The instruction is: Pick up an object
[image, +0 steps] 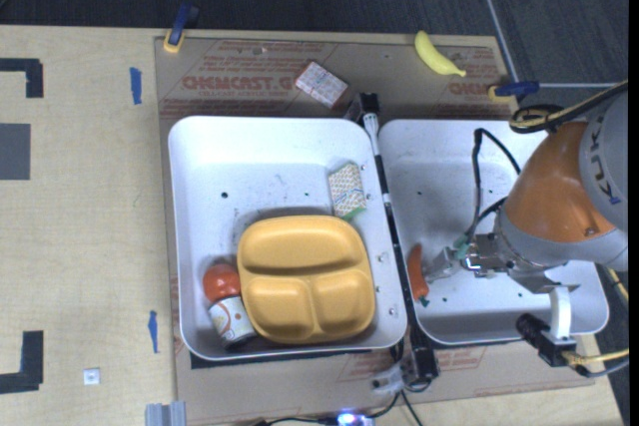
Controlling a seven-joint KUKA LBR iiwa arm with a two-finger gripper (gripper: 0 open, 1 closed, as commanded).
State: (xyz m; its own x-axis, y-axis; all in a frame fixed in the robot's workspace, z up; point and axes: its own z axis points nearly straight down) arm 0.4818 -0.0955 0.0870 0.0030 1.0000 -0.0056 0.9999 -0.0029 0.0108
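Camera view: orange carrot (416, 274) upright along right bin (499, 314) left wall

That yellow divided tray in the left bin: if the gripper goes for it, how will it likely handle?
The yellow divided tray looks like rigid moulded plastic, so probably stiff and light for its size. Its glossy, rounded rim may slip from a narrow gripper. It is wide and fills much of the left bin, so a push would probably jam it against the wall, not roll it.
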